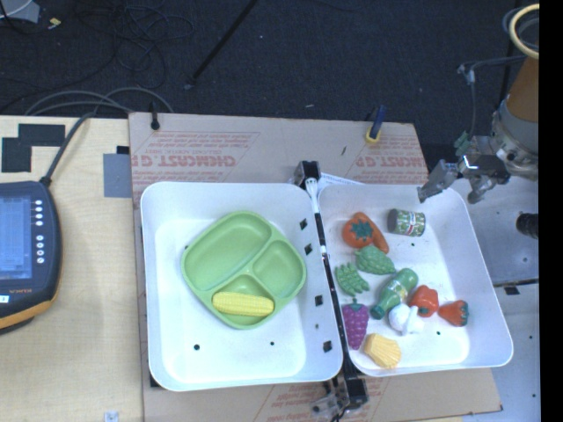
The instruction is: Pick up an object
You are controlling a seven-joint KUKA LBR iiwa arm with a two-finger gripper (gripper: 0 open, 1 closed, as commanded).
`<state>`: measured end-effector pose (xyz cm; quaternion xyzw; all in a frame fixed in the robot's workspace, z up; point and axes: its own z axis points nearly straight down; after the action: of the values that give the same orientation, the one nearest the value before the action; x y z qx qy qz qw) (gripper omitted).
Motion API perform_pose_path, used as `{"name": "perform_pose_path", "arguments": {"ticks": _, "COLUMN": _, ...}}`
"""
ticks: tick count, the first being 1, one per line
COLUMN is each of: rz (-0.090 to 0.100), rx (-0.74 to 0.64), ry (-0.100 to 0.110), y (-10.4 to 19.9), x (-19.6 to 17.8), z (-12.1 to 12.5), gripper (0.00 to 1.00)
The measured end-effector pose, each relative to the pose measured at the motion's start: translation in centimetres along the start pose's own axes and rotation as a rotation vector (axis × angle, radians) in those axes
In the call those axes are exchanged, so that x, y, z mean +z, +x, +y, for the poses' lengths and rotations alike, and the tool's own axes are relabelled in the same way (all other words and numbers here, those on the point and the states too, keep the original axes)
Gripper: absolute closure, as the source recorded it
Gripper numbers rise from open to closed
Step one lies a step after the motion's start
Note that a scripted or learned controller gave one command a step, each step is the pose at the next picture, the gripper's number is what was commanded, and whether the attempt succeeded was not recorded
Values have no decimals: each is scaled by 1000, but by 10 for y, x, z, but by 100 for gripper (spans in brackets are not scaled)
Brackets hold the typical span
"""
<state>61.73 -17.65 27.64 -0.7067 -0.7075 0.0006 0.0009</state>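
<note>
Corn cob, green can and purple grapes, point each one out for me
corn cob (243, 303), camera view, middle of the cob in the green plate
green can (407, 223), camera view, its side
purple grapes (354, 323), camera view, middle of the bunch

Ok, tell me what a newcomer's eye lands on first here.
The green divided plate in the left bin stands out, with a yellow corn cob in its near compartment. Next comes the bright jumble of toy food in the right bin. The gripper hangs over that bin's far right corner.
</note>
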Motion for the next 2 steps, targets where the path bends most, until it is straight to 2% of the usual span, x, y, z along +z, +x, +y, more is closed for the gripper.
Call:
{"name": "perform_pose_path", "arguments": {"ticks": 1, "rz": 3, "rx": -4, "ry": 5, "y": 93, "x": 25, "z": -31, "gripper": 0}}
{"name": "perform_pose_path", "arguments": {"ticks": 2, "rz": 1, "rx": 0, "ry": 3, "y": 89, "x": 14, "z": -29, "gripper": 100}}
